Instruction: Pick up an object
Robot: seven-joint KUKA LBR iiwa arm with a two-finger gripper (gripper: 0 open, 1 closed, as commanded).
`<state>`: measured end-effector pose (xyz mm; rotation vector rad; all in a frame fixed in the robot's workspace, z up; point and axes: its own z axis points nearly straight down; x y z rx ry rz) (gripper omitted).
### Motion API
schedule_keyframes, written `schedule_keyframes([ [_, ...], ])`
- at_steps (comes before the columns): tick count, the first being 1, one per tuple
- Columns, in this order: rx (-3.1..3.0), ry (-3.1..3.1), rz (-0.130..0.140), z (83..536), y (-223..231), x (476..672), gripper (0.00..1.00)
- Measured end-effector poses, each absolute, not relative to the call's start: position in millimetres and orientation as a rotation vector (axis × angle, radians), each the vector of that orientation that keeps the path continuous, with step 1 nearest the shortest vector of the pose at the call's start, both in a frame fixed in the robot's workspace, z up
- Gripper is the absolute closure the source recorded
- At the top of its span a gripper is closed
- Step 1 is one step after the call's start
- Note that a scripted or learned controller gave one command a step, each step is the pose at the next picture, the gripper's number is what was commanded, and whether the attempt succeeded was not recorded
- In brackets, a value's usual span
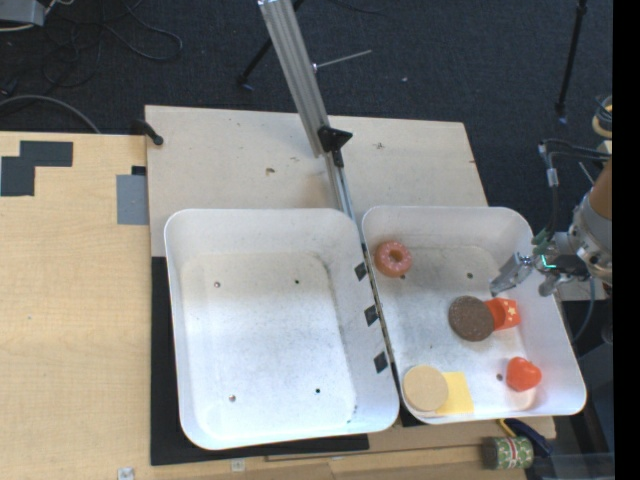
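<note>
End effector (527,274) at right bin's (440,220) right rim, fingers spread, gripping nothing; brown disc (470,319) and orange block (504,313) just below it, touching each other; pink doughnut (393,259) upper left; red piece (523,373), tan disc (426,388), yellow square (458,394) along the near edge.

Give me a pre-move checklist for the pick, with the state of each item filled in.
1. Objects are available in the right bin: ok. A pink donut, brown disc, orange block, red piece, tan disc and yellow square lie there.
2. Gripper is over the right bin: ok, at its right rim.
3. Gripper is free of any object: ok, nothing between its fingers.
4. Nearest target is isolated: not ok, the orange block touches the brown disc.
5. Donut has space around it: ok.
</note>
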<state>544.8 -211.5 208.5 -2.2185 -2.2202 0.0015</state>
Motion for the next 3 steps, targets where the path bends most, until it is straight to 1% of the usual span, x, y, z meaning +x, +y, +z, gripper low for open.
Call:
schedule_keyframes([
  [1, -2.217, -2.216, 0.005, 164.8, -207.6, 543.0, 0.00],
  [2, -2.218, -2.216, 0.005, 117.0, -207.8, 533.2, 0.00],
  [3, -2.237, -2.227, -0.004, 99.9, -212.3, 537.3, 0.00],
])
